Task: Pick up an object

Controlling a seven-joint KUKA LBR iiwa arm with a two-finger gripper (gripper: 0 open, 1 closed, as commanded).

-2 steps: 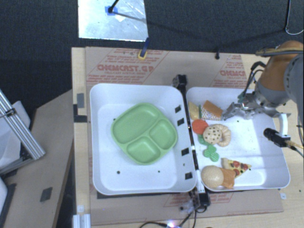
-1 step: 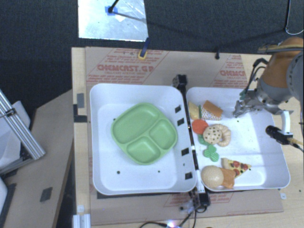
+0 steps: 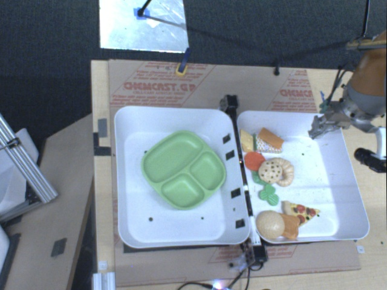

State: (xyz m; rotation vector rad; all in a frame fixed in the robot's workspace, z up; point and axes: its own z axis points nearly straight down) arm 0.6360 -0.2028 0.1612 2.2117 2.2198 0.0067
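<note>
Two white bins are seen on a cardboard-covered bench; a green divided plate point(image 3: 183, 177) lies in the left bin point(image 3: 130, 132). Toy foods are gathered along the right bin's point(image 3: 347, 186) left side, among them a cookie point(image 3: 276, 171) and a pizza slice point(image 3: 301, 210). The gripper point(image 3: 318, 129) hangs over the far right corner, nothing pinched; its spread cannot be told. One piece lying apart should be chosen and approached from straight above.
</note>
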